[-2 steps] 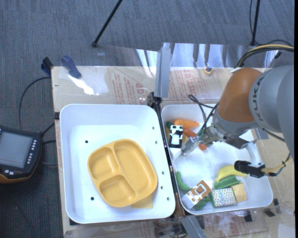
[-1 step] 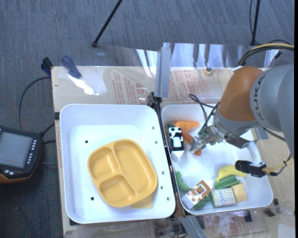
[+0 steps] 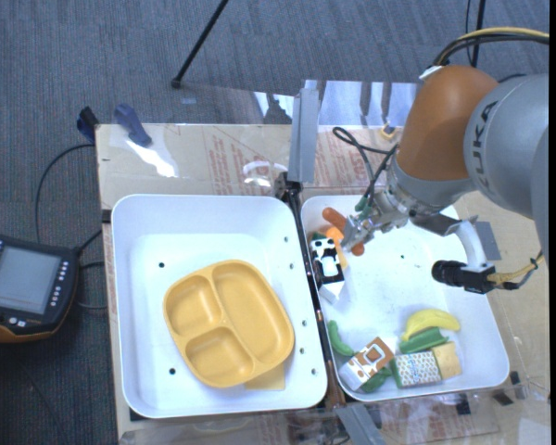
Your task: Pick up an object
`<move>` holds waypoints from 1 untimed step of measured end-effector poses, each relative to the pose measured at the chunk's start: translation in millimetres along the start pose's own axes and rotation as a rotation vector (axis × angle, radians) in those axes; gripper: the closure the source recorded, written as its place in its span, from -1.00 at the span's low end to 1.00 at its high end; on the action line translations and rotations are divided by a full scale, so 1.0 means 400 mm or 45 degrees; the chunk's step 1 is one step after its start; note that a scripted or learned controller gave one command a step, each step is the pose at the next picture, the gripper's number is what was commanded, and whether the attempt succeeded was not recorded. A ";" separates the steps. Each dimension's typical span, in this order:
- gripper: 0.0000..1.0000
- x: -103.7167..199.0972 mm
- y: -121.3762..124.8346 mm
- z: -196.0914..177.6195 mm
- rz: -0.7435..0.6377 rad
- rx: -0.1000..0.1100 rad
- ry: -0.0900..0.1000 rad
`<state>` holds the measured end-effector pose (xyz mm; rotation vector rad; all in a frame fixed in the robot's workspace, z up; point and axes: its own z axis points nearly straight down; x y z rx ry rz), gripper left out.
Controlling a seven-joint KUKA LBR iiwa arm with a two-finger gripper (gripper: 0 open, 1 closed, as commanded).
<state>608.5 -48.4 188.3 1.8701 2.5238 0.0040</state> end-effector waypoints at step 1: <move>1.00 0.075 -0.140 -0.149 -0.123 0.007 0.001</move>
